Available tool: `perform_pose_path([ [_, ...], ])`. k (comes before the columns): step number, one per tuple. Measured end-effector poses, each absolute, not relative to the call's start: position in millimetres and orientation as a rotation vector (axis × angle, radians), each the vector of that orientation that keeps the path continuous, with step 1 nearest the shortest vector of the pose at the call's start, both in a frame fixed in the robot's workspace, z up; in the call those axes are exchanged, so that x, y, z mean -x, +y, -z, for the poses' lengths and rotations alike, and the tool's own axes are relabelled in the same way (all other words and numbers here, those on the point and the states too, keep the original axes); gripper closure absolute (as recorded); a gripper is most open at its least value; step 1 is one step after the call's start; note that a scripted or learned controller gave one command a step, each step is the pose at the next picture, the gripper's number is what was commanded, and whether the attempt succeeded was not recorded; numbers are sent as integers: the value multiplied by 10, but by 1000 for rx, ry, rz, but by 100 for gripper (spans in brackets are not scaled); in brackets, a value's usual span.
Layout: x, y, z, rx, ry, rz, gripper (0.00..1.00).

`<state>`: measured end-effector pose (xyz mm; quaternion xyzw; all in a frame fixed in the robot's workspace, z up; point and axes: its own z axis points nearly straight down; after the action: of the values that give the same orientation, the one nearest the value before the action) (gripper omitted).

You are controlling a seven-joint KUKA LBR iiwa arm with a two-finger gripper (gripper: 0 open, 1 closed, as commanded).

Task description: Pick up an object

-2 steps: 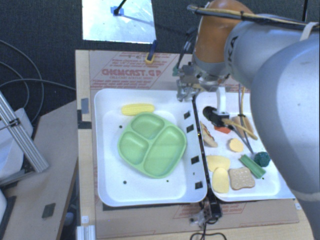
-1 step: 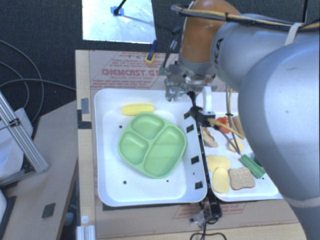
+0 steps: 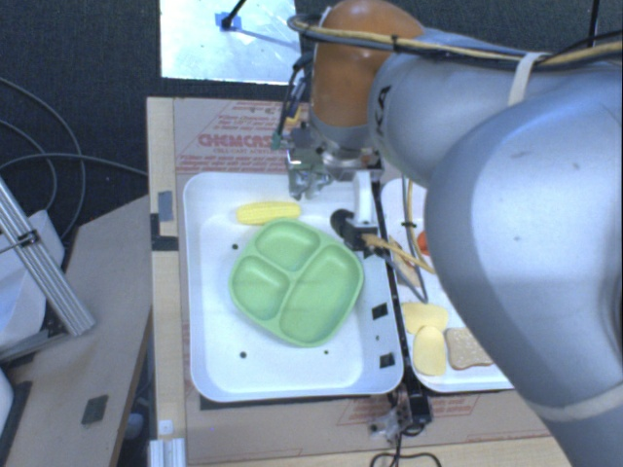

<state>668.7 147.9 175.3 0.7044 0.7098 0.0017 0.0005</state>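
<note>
A robotics lab. Beside the white bin [image 3: 209,358] on its cardboard-covered bench [image 3: 234,129] run loose black cables [image 3: 58,159]. An aluminium frame rail [image 3: 44,270] stands left of it.

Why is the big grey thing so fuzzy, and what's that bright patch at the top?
In the camera view, the arm sits close to the lens, so it looks soft and out of focus, while the green plate and corn in the left bin are sharper. The bright patch at the top is a shiny sheet catching light.
</note>
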Motion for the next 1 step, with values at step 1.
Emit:
perform_pose_path([
  [1,-6697,1457,-1871,-2212,2228,-8,100],
])
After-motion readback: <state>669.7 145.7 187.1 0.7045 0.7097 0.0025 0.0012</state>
